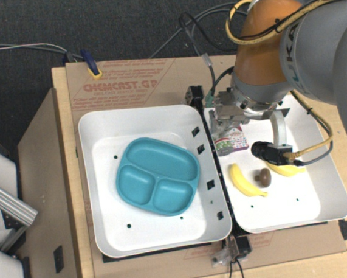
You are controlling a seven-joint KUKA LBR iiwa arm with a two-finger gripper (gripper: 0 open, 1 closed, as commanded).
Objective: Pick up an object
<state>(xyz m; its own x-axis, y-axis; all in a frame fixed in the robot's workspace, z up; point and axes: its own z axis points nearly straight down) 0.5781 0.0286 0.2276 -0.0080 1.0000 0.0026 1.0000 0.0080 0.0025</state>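
Observation:
My gripper (226, 124) hangs over the back left corner of the right bin (326, 203), under the orange wrist. Directly below it lies a small packet (231, 142) printed green, pink and white; whether the two touch cannot be made out. A yellow banana (245, 182) lies in front of the packet. Beside it to the right sits a small brown round object (262, 177). A second yellow banana-like piece (286, 169) shows partly under a black part (270, 151) on the arm's yellow cable. The left bin (99, 191) holds a blue divided plate (157, 175).
The grey arm covers the back right of the right bin. A ridge with black clips (209, 162) divides the two bins. A cardboard sheet (125, 79) lies behind the bins, with cables on the dark floor beyond.

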